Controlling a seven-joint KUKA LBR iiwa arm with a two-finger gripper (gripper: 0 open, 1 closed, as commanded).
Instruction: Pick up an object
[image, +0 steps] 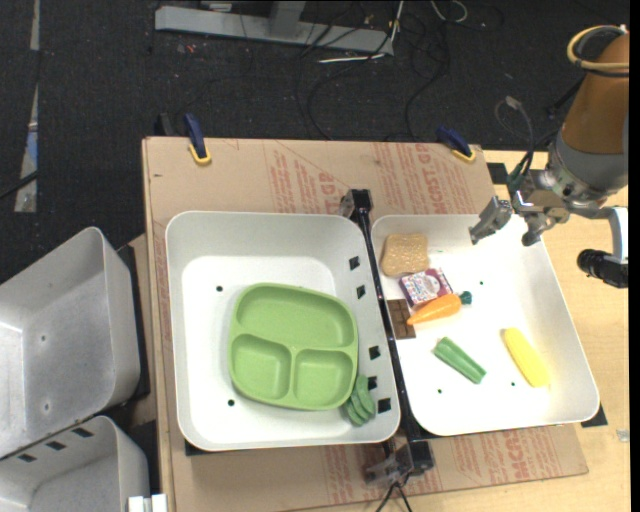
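Nearest the camera, two shallow white bins sit side by side on a cardboard-covered bench. One gripper (510, 222) hangs over the upper rim of the right bin (570, 330), its two fingers (489, 220) spread apart with nothing between them.

Just below and to the left of the fingers lies one tan sponge-like block (404, 254). Touching that block's lower edge is one small pink-and-purple packet (424, 286), and one orange carrot (436, 308) rests against the packet. Further down are one green pod-shaped piece (459, 360) and one yellow piece (525, 357), well apart from each other.

Far left of the fingers, the left bin (200, 250) holds one green divided plate (293, 346), with one small green item (360, 405) at its lower right corner.

Judging by this, the approach step is in hand: nothing is grasped yet. The next move calls for choosing one object, centring the open fingers over it and descending.
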